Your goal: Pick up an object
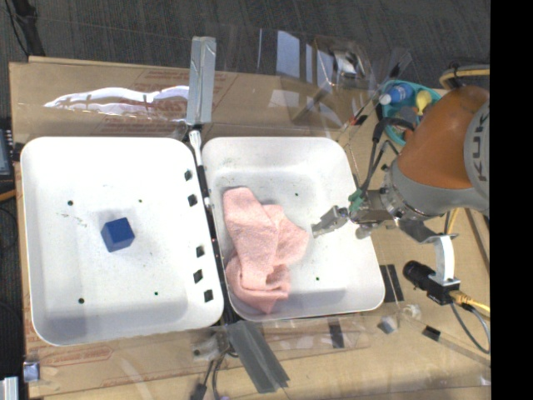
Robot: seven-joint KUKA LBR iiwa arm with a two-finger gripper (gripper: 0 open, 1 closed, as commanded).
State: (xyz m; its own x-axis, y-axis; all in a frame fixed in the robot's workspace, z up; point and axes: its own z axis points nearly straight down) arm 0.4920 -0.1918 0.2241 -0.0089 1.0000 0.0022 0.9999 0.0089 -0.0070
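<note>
A crumpled pink cloth (pixel 261 249) lies in the right bin (pixel 283 161), against its left wall and front. A small blue cube (pixel 117 233) sits in the left bin (pixel 100 161), left of its middle. My gripper (pixel 326 223) hangs low over the right bin, just right of the cloth's upper edge, reaching in from the right rim. Nothing shows between its fingers, and whether they stand apart is unclear.
A grey divider strip (pixel 202 215) with black clips separates the two bins. Clear plastic sheeting (pixel 333 73) and cables lie behind the right bin. The arm's orange band (pixel 445 136) looms over the right rim.
</note>
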